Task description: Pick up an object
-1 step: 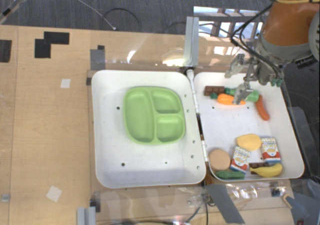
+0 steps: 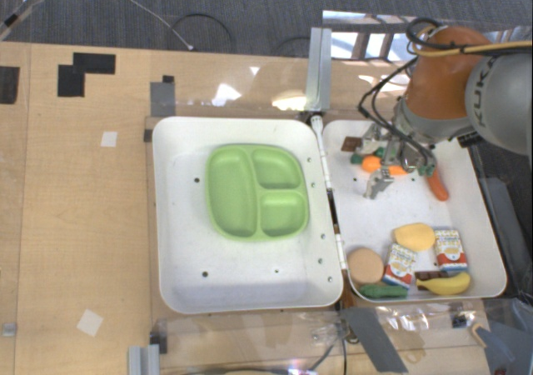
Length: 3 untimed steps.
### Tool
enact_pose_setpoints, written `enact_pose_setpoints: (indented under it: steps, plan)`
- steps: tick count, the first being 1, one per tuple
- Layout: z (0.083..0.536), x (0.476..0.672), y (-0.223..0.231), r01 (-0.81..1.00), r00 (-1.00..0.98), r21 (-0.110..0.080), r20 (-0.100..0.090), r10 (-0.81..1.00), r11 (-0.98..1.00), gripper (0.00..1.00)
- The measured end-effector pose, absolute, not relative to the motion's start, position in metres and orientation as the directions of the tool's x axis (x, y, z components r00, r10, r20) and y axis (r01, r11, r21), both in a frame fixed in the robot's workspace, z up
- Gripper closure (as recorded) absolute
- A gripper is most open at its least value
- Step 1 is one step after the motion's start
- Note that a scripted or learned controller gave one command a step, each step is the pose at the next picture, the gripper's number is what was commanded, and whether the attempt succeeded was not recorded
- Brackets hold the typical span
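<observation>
You see the grey arm reach in from the right, its orange band above the far end of the right-hand shallow white bin. The gripper hangs low over the far half of that bin, pointing down and slightly left. From this angle you cannot tell whether its jaws are spread or pressed together, and nothing shows plainly pinched in it.

The objects you could pick all lie in this right bin. A small orange piece sits just beside the gripper, on its far side. A flat dark brown piece lies near the far left corner. A red-orange carrot-shaped stick lies aslant to the gripper's right, apart from it.

At the near end you find a cluster, well apart from the gripper:
- a rounded yellow piece
- a small printed carton, with a second small carton to its right
- a yellow banana along the near wall
- a round tan disc at the left wall
- a dark green oblong piece just nearer than the disc

The left-hand white bin holds a pale green divided plastic plate with three compartments, lying flat near its middle.
</observation>
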<state>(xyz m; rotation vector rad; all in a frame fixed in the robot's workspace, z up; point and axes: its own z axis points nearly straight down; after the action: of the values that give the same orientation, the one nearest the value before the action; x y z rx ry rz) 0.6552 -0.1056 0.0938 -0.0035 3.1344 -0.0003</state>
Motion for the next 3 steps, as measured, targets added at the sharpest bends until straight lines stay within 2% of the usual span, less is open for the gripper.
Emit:
enact_pose_setpoints:
  steps: [1,2,3]
  plan:
    - [0.107,0.659,-0.104,-0.009,-1.0,-0.001,-0.017,-0.009,1.0,1.0]
    - [0.263,0.668,-0.076,0.006,-1.0,0.0,-0.021,0.006,1.0,1.0]
    - [0.199,0.612,-0.092,-0.461,-0.887,0.0,-0.003,-0.461,0.887,1.0]
